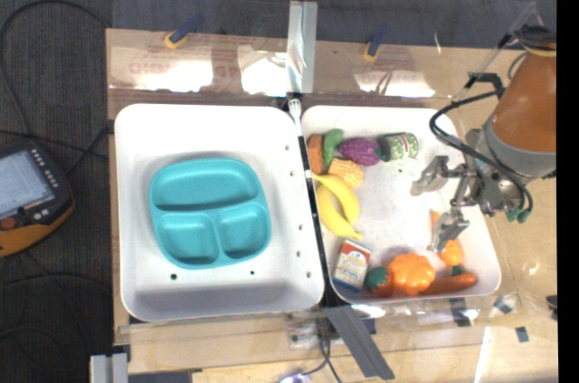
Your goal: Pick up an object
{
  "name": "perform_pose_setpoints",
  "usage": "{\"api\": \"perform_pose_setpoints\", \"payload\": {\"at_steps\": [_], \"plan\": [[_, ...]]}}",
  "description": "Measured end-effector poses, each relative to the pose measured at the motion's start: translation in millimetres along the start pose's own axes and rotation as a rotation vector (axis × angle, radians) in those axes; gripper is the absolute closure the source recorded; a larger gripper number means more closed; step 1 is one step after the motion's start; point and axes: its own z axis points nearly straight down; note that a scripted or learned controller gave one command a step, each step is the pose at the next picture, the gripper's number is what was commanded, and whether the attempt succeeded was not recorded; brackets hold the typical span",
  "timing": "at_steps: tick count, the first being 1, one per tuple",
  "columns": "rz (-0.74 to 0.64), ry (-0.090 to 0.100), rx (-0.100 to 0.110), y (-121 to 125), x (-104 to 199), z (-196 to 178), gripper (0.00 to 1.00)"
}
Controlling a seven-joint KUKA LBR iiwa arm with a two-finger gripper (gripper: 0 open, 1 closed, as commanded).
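My gripper [441, 204] hangs over the right part of the right bin [403, 191], with its fingers spread open and only bare bin floor between them. One fingertip [427, 180] points left and the other [448, 234] points down at a small orange piece [451, 254]. Toy foods lie around it: a banana [336, 202], a corn cob [344, 169], a purple vegetable [360, 150], a green can [398, 146], a small carton [351, 265], an orange pumpkin [411, 272] and a red chili [448, 283].
The left bin [136, 191] holds a teal divided plate [213, 211]. A raised divider [308, 191] separates the two bins. A black cable [448, 114] loops off the arm above the right bin's far right corner. A handheld pendant [27, 191] lies off the bench at left.
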Motion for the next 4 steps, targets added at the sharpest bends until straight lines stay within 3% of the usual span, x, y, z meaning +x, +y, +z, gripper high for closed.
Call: {"api": "perform_pose_setpoints", "payload": {"at_steps": [1, 2, 3, 4], "plan": [[-0.093, -0.015, 0.007, -35.0, -55.2, 126.4, 0.00], [-0.123, -0.013, 0.005, -64.7, -29.3, 126.3, 0.00], [-0.111, -0.017, 0.007, -57.6, -11.3, 125.8, 0.00], [-0.113, -0.017, 0.010, -56.8, -12.5, 115.1, 1.00]]}}
